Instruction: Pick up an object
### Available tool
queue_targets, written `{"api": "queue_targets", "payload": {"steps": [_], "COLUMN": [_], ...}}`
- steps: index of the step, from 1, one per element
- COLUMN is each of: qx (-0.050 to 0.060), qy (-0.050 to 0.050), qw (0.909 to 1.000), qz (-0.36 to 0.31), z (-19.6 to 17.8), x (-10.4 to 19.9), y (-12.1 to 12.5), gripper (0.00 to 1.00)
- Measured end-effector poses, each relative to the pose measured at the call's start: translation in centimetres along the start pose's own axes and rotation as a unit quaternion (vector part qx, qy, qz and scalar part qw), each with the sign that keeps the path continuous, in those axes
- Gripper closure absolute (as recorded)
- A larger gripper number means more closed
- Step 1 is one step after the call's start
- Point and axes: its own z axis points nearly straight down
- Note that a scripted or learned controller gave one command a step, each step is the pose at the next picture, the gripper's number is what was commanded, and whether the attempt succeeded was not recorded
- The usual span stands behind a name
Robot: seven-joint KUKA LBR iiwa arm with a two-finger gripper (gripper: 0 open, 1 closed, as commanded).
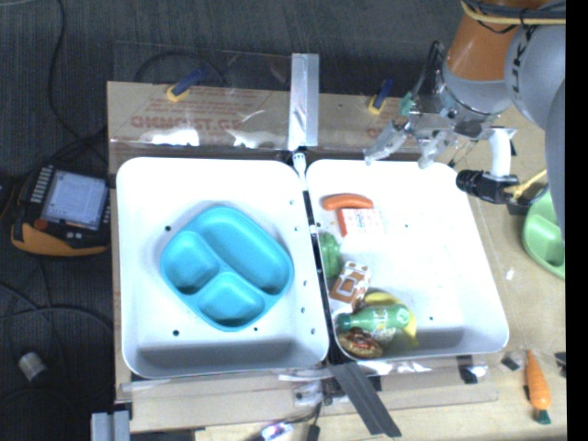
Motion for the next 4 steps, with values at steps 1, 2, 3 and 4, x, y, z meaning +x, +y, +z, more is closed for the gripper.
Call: {"api": "queue_targets", "payload": {"steps": [1,2,3,4], "qx": [0.0,0.0,-0.004,0.0], "qy": [-0.001,-0.001,-0.003,-0.001], "qw": [1.0,0.997,0.9916,0.9995], "qz": [0.008,-0.077,-0.129,-0.032], "z": [15.8,10.3,16.2,6.8], "x": [0.2,-1.7,-0.9,4.0], "y": [-0.9,-3.8,0.1,0.9], "gripper": [0.0,0.0,0.0,0.0]}}
